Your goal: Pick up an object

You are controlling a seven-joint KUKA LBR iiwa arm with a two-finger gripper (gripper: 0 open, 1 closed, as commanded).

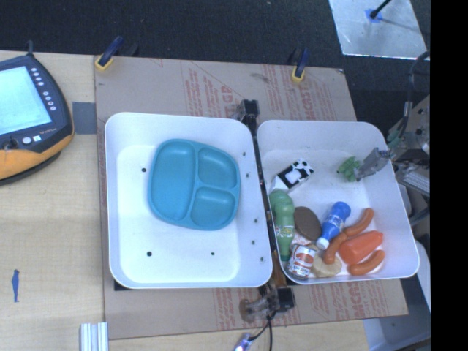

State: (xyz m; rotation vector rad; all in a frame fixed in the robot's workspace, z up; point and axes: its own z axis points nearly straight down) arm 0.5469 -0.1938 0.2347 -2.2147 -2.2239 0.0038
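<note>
Jaws sit at the right bin's (333, 131) far right edge, and whether they're parted or pressed together I cannot tell. Gripper (374, 159) tip is just beside the small green object (349, 168), maybe touching it. Nearer the camera lie sausages (357, 225), a blue bottle (333, 224), a green bottle (281, 214). Left bin (124, 196) carries the blue tray (194, 184).

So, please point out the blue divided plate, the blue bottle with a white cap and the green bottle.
Blue divided plate (194, 184), camera view, centre ridge.
Blue bottle (334, 220), camera view, body.
Green bottle (282, 213), camera view, body.
</note>
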